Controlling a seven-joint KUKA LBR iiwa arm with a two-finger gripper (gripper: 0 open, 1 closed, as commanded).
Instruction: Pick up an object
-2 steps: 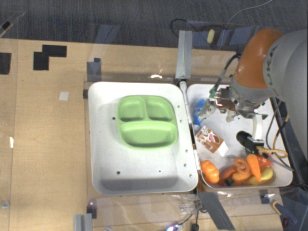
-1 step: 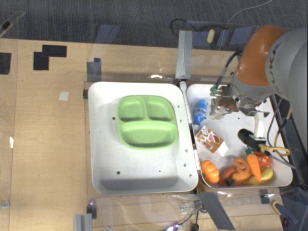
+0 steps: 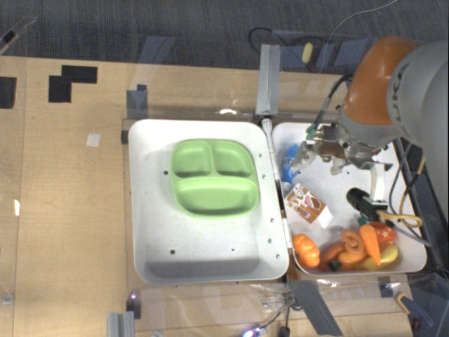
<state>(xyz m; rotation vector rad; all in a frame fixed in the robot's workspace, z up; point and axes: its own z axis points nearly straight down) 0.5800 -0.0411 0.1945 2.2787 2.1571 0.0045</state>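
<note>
My gripper (image 3: 306,153) hangs over the back left part of the right bin (image 3: 414,258), reaching in from the right. A blue object (image 3: 288,164) lies just to its left, against the bin's left wall, partly hidden by the gripper. In front of it a brown and white carton (image 3: 306,206) lies tilted on the bin floor. Along the bin's front edge sit an orange fruit (image 3: 306,248), a brown curled piece (image 3: 349,248), a carrot (image 3: 370,242), a red piece (image 3: 385,234) and a yellow piece (image 3: 390,258).
The left bin (image 3: 151,251) holds a green divided plate (image 3: 214,176) in its back half. A metal post (image 3: 268,79) stands behind the wall between the two bins. The arm's orange band (image 3: 375,83) looms over the right bin's back right.
</note>
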